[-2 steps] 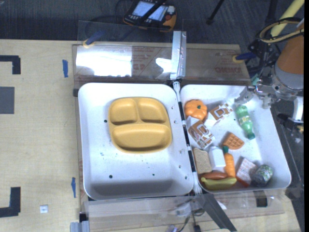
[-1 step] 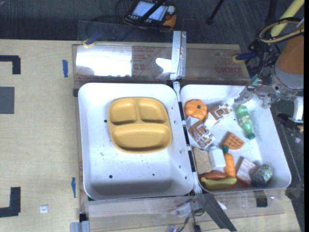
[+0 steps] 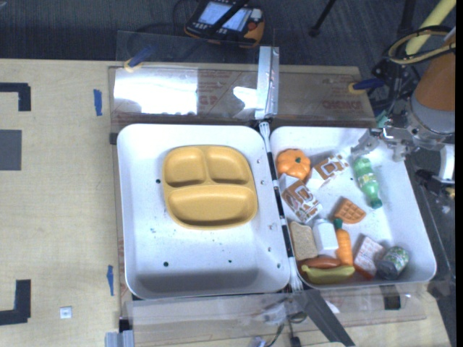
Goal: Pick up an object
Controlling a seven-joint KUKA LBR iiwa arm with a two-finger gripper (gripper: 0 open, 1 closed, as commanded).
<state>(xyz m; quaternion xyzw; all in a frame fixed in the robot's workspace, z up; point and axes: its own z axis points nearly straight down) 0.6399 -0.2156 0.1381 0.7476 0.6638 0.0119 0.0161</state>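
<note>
The right bin [image 3: 416, 215] holds several toy foods. Among them are an orange pumpkin [image 3: 293, 163], a green bottle [image 3: 367, 180], a waffle [image 3: 350, 212], a carrot [image 3: 343, 246] and two brown-and-white snack packs [image 3: 302, 201]. A slice of bread [image 3: 304, 241], a yellow banana [image 3: 325, 272], a pink pack [image 3: 369, 253] and a grey-green ball [image 3: 393, 261] lie near the front. My gripper [image 3: 379, 134] hangs over the bin's far right corner, just above and right of the green bottle, with nothing seen in it.
The left bin [image 3: 137, 215] carries a yellow divided plate [image 3: 210, 185]. A clear plastic wall [image 3: 266, 82] stands behind the bins. The grey arm with its orange band [image 3: 436, 87] and its cables fill the right edge. A handheld controller [image 3: 224, 19] lies on the floor beyond.
</note>
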